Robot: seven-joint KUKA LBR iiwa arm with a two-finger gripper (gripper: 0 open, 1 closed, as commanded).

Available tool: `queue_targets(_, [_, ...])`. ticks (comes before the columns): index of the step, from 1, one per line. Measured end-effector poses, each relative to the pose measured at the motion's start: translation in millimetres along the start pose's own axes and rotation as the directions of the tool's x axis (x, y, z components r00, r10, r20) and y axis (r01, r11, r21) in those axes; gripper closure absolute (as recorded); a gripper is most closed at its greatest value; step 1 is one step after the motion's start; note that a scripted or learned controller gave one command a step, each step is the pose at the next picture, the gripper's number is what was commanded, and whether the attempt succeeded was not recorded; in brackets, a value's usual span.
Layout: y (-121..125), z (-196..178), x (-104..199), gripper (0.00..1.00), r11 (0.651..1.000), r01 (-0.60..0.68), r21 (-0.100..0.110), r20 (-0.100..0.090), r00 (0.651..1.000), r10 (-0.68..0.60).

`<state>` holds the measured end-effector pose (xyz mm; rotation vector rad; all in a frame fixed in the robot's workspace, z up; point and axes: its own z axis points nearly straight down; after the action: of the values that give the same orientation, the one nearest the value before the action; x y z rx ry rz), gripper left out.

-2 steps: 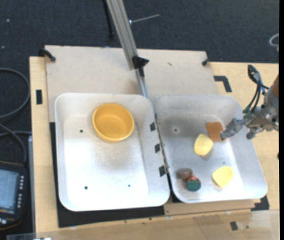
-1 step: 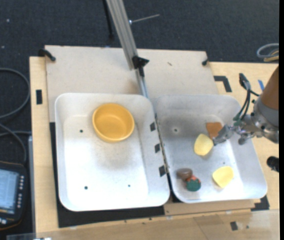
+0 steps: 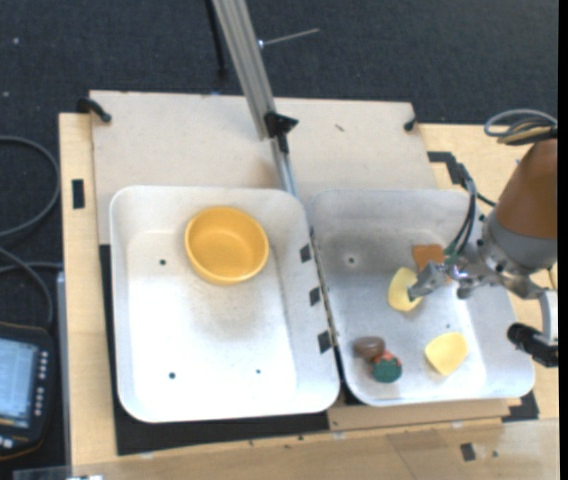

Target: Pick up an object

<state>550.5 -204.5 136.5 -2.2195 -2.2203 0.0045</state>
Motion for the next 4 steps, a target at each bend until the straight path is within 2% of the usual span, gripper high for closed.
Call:
queue_targets(1, [1.4,-14.4,-2.2,1.00,1.000,-0.006,-0.008,0.001,1.000,0.006])
queue_targets(2, [-1.9,-59.7,-0.3,1.00,1.000,0.003,-0.009,0.002,1.000,-0.002])
queue_targets(3, [-0.9,-123.6,2.6,1.00,1.000,0.003,-0.013,0.003,1.000,-0.003])
queue_targets(4, [0.0,-155.2,1.1,1.00,1.000,0.003,-0.008,0.002,1.000,-0.003])
